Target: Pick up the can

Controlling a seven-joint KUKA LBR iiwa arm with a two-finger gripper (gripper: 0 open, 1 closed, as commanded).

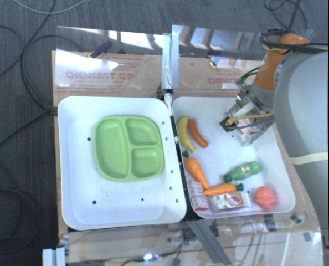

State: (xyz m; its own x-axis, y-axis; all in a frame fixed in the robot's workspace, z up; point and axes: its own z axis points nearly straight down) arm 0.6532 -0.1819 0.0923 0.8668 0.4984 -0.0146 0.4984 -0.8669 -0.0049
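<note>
**Dark carpet, wooden bench, arm over the right-hand bin**

Dark grey carpet with loose cables all round; on it a bench [120, 76] bearing two white bins; landmark for everything below: the green bottle [243, 170], lying on its side in the right bin [283, 204].

Reaches in from the view's right, well above the bottle towards the view's top: grey arm [306, 110] with an orange band [275, 57]; ends in the gripper [243, 123], low over the bin's far end, well apart from the bottle; how far open cannot be told, the tip being a dark, blurred tangle; something pale and reddish at that tip, held or not cannot be told.

Lies below the bottle and slightly to its left, at the bin's near wall: the can [229, 202], taken to be the pink-and-white item on its side; touches a small carrot [220, 189], which lies between can and bottle.

Sits below the bottle to its right: a pink-red ball [266, 197]; left of the bottle: a larger carrot [196, 170]; up and left of the bottle: a banana [184, 133] with an orange sausage-shaped piece [198, 133] just beside it.

Far left of the bottle: the left bin [76, 204], holding a green divided plate [129, 147].
</note>
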